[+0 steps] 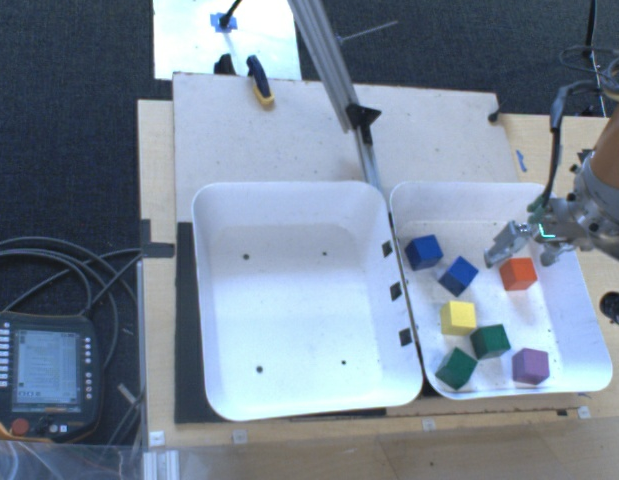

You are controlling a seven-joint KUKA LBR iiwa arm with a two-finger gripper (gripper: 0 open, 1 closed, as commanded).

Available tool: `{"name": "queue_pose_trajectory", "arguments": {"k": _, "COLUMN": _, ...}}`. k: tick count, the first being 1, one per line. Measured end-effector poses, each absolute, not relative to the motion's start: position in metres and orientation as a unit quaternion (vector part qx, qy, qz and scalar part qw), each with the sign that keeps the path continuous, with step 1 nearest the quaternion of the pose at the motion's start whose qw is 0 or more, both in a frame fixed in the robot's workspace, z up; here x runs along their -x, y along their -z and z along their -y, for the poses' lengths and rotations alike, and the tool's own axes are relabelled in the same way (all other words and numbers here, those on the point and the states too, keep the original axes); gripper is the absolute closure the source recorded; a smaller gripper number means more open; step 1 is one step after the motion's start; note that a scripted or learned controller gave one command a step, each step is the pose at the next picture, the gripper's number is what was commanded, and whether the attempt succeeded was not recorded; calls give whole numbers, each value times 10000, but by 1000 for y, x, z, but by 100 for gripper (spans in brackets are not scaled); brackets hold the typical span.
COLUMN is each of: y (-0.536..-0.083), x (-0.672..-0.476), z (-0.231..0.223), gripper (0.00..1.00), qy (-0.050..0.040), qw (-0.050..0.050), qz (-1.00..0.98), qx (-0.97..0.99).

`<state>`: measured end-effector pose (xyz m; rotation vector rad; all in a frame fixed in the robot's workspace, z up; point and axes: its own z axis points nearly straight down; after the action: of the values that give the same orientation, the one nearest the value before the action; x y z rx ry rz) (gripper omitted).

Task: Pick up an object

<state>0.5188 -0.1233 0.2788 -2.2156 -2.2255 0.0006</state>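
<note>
Overhead, the metal two-finger gripper (529,240) hangs with fingers spread, gripping nothing, just above the matte orange cube (518,274) (smooth-faced, square-edged), which rests inside the shallow white plastic right bin (579,363).

Two bins (289,203); apparently seven blocks (458,317).

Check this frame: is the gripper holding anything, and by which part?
Nothing is held. The gripper hovers over the right bin, just above the orange block, which lies on the bin floor.
</note>
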Motion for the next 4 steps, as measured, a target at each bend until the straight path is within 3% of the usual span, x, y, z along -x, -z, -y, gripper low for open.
{"name": "queue_pose_trajectory", "arguments": {"k": 1, "y": -280, "x": -519, "z": 124, "gripper": 0, "qy": 8, "qw": -10, "qz": 7082, "qx": 7061}}
{"name": "queue_pose_trajectory", "arguments": {"k": 2, "y": -219, "x": -515, "z": 122, "gripper": 0, "qy": -10, "qw": 15, "qz": 7078, "qx": 7064}}
{"name": "queue_pose_trajectory", "arguments": {"k": 4, "y": -114, "x": -527, "z": 118, "gripper": 0, "qy": -11, "qw": 20, "qz": 7078, "qx": 7064}}
